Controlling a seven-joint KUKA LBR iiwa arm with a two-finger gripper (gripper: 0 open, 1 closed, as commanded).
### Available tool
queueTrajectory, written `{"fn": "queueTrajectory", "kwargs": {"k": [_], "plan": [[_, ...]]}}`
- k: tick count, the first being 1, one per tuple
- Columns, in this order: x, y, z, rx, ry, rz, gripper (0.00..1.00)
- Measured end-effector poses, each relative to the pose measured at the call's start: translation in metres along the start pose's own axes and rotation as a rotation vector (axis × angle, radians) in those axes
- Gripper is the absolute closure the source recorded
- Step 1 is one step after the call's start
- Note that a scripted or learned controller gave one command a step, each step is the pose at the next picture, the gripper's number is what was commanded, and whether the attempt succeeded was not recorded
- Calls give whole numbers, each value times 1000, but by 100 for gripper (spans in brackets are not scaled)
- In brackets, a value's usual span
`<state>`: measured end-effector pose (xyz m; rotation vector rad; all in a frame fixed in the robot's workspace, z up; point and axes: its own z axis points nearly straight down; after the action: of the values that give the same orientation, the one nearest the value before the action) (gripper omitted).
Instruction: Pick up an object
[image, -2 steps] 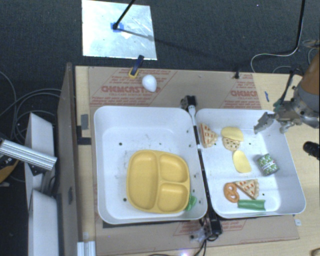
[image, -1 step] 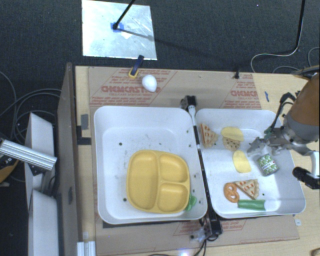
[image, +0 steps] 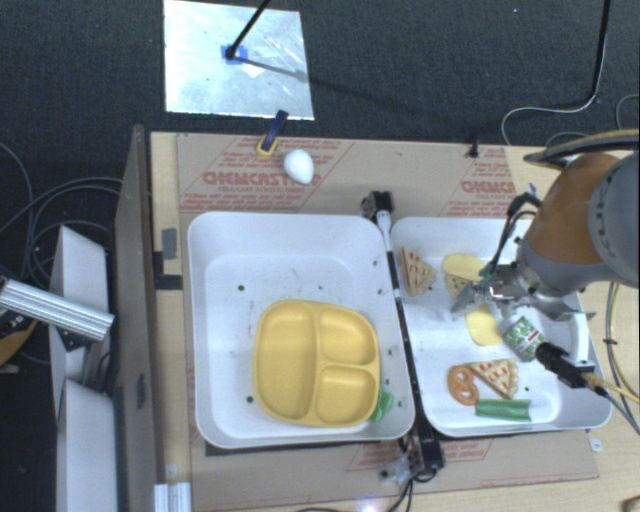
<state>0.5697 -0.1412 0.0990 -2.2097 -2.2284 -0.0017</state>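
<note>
Starting at the near edge of the right-hand shallow white bin (image: 590, 425), a green bean-shaped plastic piece (image: 503, 408) lies flat with its long axis running left to right, and just behind it sit a brown pretzel-shaped toy (image: 462, 383) and a tan triangular pizza-slice toy (image: 495, 375), touching each other. Farther in, a small green-and-white labelled can (image: 521, 336) lies tilted beside a pale yellow rounded lump (image: 483, 327).

Directly above that lump hangs the two-finger gripper (image: 478, 292), reaching in from the right on the grey arm with its orange band. I judge the yellow lump the likeliest target: it lies just on the near side of the fingertips, close beneath them, while the can sits a little to the right and nearer. Whether the fingers are apart or together cannot be told, and nothing is visibly between them.

Beyond the gripper lie a flat yellow disc-like piece (image: 462, 266) and a second triangular slice (image: 416, 271) near the bin's left wall.
</note>
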Motion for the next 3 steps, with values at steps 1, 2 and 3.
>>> {"fn": "queueTrajectory", "kwargs": {"k": [1,2,3], "plan": [[-8,-32,16,1,-2,9,0],[-5,40,13,-11,-5,1,0],[35,85,13,-9,-4,-1,0]]}}
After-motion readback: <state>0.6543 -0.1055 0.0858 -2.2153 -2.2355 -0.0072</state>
